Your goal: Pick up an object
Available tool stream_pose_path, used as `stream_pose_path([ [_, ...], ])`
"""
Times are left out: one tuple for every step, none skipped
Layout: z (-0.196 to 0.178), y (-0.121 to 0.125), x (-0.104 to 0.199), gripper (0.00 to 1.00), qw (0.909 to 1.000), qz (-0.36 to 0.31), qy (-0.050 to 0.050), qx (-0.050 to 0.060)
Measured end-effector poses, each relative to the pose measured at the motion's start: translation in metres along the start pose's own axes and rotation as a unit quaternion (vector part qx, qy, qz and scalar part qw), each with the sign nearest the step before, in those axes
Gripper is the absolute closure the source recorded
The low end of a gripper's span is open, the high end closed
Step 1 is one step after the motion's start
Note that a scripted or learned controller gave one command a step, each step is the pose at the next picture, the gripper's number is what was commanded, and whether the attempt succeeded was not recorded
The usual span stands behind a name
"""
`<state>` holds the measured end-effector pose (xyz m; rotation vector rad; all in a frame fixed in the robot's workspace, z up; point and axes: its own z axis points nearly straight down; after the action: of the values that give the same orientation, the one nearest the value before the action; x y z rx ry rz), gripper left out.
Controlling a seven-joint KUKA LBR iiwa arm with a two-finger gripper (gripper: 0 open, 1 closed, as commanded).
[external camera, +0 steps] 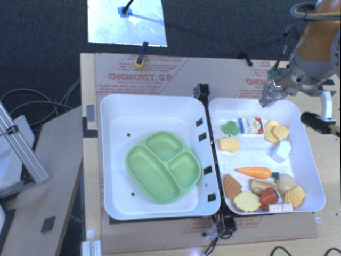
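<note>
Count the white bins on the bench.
2: the left bin holds a green divided plate; the right bin holds toy food, including a carrot.

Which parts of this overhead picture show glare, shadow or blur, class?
Camera view: glare washes out the shiny metal sheet at the top; the light green three-compartment plastic tray casts only a soft shadow on the left white bin; the gripper above the right white bin looks slightly blurred, while the toy foods stay sharp.

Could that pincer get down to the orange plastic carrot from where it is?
Probably yes. The pincer hovers over the right white bin's far rim, and the orange plastic carrot lies uncovered in open space, nothing stacked on it.
</note>
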<state>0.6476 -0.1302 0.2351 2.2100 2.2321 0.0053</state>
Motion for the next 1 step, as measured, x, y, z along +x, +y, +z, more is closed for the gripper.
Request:
stream_pose_path([
  [0.0125,-0.0071,0.0541,1.0,1.0,0.0,0.0,0.001],
])
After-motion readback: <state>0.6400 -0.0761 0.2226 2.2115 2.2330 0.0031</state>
